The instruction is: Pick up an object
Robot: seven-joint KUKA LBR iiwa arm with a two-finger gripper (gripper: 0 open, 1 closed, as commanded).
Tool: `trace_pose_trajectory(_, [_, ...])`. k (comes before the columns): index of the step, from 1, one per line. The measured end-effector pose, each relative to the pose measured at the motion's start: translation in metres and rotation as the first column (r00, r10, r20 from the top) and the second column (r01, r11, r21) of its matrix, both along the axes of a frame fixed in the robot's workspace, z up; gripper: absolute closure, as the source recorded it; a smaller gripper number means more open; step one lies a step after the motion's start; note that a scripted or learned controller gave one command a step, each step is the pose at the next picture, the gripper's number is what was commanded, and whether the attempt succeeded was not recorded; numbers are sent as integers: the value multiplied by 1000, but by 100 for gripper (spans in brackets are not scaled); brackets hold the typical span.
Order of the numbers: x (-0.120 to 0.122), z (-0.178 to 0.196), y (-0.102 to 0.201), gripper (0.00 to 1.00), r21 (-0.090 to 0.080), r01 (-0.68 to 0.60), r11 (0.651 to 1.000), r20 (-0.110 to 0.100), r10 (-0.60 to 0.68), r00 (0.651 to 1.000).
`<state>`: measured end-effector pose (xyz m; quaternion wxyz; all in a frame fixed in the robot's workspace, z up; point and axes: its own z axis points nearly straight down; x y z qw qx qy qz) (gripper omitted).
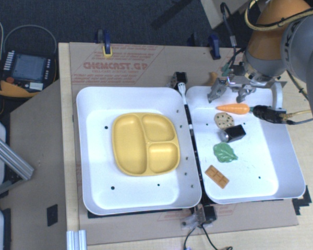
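The grey arm with its orange band (pixel 274 22) is reaching in from the right and hanging over the far edge of the right-hand shallow white bin (pixel 271 165); its two-finger gripper (pixel 230 91) is pointing down with the fingers spread apart, one finger (pixel 217 91) standing to the left and the other to the right, and nothing is sitting between them.

Just below the gripper, an orange plastic carrot (pixel 233 108) is lying crosswise near the bin's far end, apart from the fingertips; near it, a round beige cookie with dark specks (pixel 224 120) is resting just below the carrot; a small dark cylinder with a silvery end (pixel 233 134) is lying just beside the cookie, towards the near side; a crumpled green leafy piece (pixel 225 152) is sitting below that; a flat brown rectangular cracker (pixel 217 176) is lying nearest the front of the bin, tilted at a slant.

The left-hand shallow white bin (pixel 94 160) is lying beside the right one, their inner rims touching along a black seam; a yellow plastic plate with three compartments (pixel 145 142) is resting in its middle.

Both bins are sitting on a brown cardboard sheet with red lettering (pixel 117 64) laid over the counter; to the far left, a handheld control pendant with a screen (pixel 27 72) is lying well apart from the bins.
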<state>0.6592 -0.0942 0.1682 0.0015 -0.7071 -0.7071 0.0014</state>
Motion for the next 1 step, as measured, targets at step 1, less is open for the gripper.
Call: trace_pose_trajectory(1, [5, -61, 2, 0, 0, -1, 1000, 0, 1, 1000])
